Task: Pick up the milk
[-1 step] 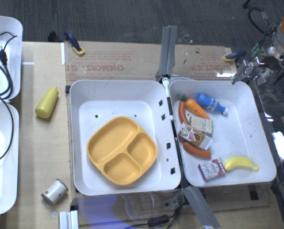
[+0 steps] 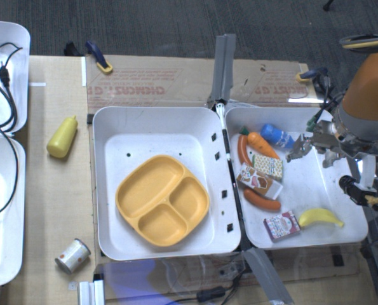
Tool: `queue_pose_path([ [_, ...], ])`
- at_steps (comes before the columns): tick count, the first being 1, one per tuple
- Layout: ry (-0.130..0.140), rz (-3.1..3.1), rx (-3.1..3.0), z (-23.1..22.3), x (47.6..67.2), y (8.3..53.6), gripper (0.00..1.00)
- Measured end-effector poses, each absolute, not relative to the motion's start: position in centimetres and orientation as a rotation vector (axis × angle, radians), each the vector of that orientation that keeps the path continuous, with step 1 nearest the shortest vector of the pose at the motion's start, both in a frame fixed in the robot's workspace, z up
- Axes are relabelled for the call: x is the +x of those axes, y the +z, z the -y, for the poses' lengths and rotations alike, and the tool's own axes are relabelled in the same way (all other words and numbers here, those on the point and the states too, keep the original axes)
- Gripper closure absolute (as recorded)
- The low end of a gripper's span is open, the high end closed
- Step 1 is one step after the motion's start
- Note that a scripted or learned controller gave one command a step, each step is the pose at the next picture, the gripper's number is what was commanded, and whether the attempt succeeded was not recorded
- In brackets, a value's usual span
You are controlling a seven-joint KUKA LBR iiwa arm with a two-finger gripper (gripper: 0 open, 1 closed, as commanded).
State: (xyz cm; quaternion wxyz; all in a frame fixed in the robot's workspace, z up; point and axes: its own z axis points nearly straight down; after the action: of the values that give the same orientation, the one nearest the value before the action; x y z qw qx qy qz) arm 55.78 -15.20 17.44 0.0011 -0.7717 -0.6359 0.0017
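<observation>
I see a pale wooden bench (image 2: 55,189) on dark grey carpet, with brown cardboard under two shallow white plastic bins: the left bin (image 2: 106,170) holds a smooth yellow three-section plate (image 2: 162,199). In the right bin (image 2: 316,232), the small brown-and-white milk carton (image 2: 260,182) lies flat among the toy food, between two glossy red sausages (image 2: 261,199), left of a yellow banana (image 2: 320,217). The metal hand (image 2: 309,143) hangs over that bin's far right side, apart from the carton, and I cannot tell how wide it stands.
</observation>
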Motion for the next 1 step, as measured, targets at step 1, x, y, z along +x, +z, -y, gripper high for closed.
queue_pose_path([
  [1, 0.003, 2.298, -2.138, 9.66, 54.08, 12.77, 0.0],
])
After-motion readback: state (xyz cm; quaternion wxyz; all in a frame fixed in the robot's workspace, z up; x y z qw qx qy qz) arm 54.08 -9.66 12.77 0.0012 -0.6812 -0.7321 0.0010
